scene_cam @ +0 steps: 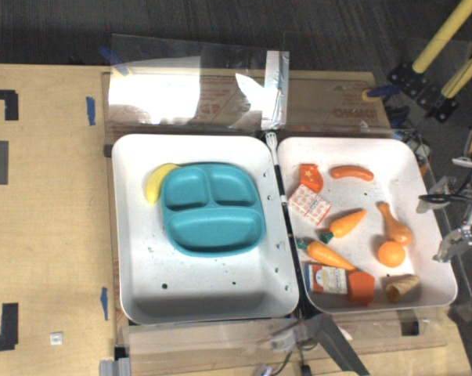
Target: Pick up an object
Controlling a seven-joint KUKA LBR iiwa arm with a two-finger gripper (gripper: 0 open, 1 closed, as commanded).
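Observation:
The right white bin (396, 159) holds several toy foods. An orange sausage (351, 173) lies at the back, beside a red piece (311, 177) and a red-and-white packet (309, 205). Two carrots lie mid-bin, a small one (347, 223) and a longer one (328, 254). A tan drumstick (394, 224) rests just above an orange ball (390, 254). Along the front wall sit a red-and-white box (341, 281) and a brown lump (401, 287). The left white bin (196, 284) holds a teal divided plate (212, 208), with a yellow banana (156, 182) at its left edge.
A clear plastic sheet (196, 92) stands behind the left bin. Metal brackets (455, 210) stick up past the right bin's right rim. Yellow poles on a black stand (447, 30) cross the top right corner. The wooden bench (40, 210) stretches to the left.

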